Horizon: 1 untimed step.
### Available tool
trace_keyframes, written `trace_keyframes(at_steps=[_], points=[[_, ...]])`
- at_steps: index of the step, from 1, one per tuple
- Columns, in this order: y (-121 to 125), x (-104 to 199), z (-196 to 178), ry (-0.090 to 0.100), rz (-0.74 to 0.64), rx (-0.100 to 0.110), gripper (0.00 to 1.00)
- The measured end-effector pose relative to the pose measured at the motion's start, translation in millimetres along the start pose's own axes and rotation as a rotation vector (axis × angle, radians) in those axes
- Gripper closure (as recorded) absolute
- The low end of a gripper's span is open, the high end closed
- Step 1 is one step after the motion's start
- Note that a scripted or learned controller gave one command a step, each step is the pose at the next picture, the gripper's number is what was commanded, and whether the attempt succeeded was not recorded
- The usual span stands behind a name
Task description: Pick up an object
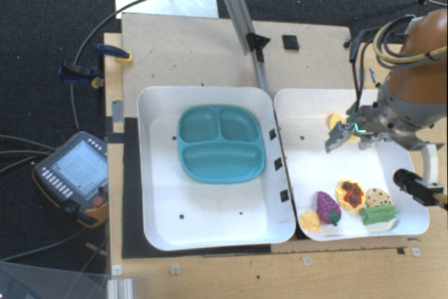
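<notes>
1. The gripper (pixel 344 135) is hanging over the upper part of the right bin (pixel 301 108), its jaws looking slightly apart with nothing between them, though the slant is making this hard to judge firmly.
2. A small yellow piece (pixel 336 121) is lying just beside the gripper at about 11 o'clock, partly hidden by it; whether they are touching I cannot tell. This is the nearest candidate to pick up.
3. The other candidates are sitting well apart from the gripper, toward 6 o'clock, in a row along the right bin's lower edge, running roughly 9 to 3 o'clock.
4. In that row, from 9 o'clock side on: an orange piece (pixel 310 221), purple grapes (pixel 327 207) touching it, a pizza slice (pixel 351 195), and a sandwich (pixel 379 207) at the 3 o'clock end.
5. The grapes are lying with their long axis running about 11 to 5 o'clock.
6. The left bin (pixel 161 220) is holding a teal plate (pixel 220 143) with three compartments, all looking bare; it is lying at 9 o'clock from the gripper.
7. Both bins are resting side by side on the bench (pixel 189 52).
8. Judging from this, the short move is a small shift toward 11 o'clock; reaching the row is calling for a longer travel toward 6 o'clock.
</notes>
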<state>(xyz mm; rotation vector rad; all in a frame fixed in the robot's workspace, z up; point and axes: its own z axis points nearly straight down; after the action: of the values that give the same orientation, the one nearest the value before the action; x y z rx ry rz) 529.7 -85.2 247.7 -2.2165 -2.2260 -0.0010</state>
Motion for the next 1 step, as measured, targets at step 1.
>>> trace_keyframes(at_steps=[1], points=[[0.4, -0.1, -0.7, 0.000, 0.000, -0.002, 0.00]])
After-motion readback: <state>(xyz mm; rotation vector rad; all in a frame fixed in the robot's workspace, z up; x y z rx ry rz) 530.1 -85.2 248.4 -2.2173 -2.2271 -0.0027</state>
